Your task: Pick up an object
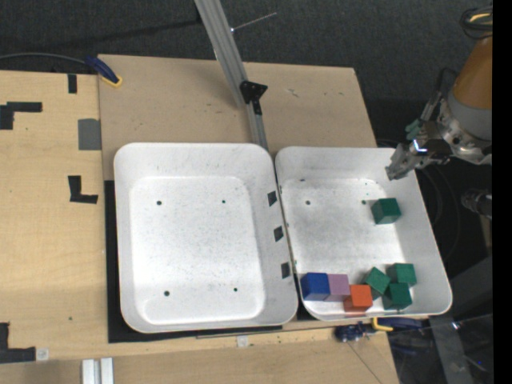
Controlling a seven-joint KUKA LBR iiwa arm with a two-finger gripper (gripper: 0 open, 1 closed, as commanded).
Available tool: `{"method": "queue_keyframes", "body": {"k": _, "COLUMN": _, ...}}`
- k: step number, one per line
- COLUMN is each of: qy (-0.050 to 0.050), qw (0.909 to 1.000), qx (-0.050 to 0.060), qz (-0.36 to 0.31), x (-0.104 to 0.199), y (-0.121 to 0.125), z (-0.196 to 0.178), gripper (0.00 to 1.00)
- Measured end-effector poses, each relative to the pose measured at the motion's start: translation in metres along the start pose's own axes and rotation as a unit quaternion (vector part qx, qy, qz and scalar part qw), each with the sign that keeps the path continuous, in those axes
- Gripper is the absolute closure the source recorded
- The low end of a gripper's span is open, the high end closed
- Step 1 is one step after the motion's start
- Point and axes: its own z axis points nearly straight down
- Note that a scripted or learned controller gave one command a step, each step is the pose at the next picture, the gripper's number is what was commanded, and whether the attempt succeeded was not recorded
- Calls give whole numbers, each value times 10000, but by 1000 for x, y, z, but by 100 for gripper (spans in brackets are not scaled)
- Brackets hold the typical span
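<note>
The gripper (400, 166) hangs over the upper right rim of the right bin (336, 160), carrying nothing; whether its grip is wide or narrow cannot be told at this size. The grey arm with its orange band (478, 78) enters from beyond that rim.

Step in hand, as judged: the approach, before any grasp. The nearest candidate is a lone green cube (386, 210), lying on the right bin's floor just below the gripper and apart from everything else. The next move calls for a short travel inward over this cube, then a straight descent that straddles two opposite faces.

Along the right bin's lower wall sits a crowded cluster: a blue cube (316, 285), a lilac block (338, 284), an orange cube (360, 296) and three further green cubes (396, 285), touching or nearly so, which would leave little room for a grasp.

The blocks are matte, hard-edged and small. Both bins are shallow white trays with rounded corners and speckled floors; the left bin (128, 166) adjoins the right bin's left wall. A slanted metal pole (224, 38) rises behind them.
</note>
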Motion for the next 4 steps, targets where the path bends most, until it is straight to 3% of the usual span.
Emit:
{"method": "queue_keyframes", "body": {"k": 3, "qy": 9, "qw": 10000, "qx": 30, "qz": -23, "x": 157, "y": 31, "z": 43, "gripper": 100}}
{"method": "queue_keyframes", "body": {"k": 4, "qy": 13, "qw": 10000, "qx": 14, "qz": -28, "x": 212, "y": 51, "z": 37, "gripper": 100}}
